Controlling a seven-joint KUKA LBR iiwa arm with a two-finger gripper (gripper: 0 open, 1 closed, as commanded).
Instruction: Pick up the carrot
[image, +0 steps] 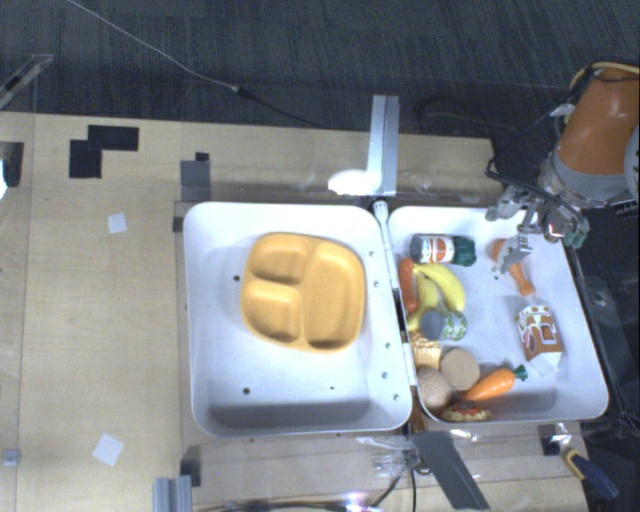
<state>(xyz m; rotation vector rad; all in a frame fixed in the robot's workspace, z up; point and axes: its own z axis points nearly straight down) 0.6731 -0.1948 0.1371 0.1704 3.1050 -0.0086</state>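
The carrot (489, 386), orange with a green top, lies near the front of the right bin (585, 340), tilted up to the right beside a round biscuit-like piece (459, 368). My gripper (519, 243) hangs over the back right of that bin, well behind the carrot. Directly under it lies a small orange piece (520, 277); I cannot tell whether the gripper touches it.
The right bin also holds a dark can (443, 249), a banana (446, 285), a long orange-red item (405, 285) along the left wall and a wrapped packet (539, 334). A yellow divided tray (303, 291) sits in the left bin (215, 330).
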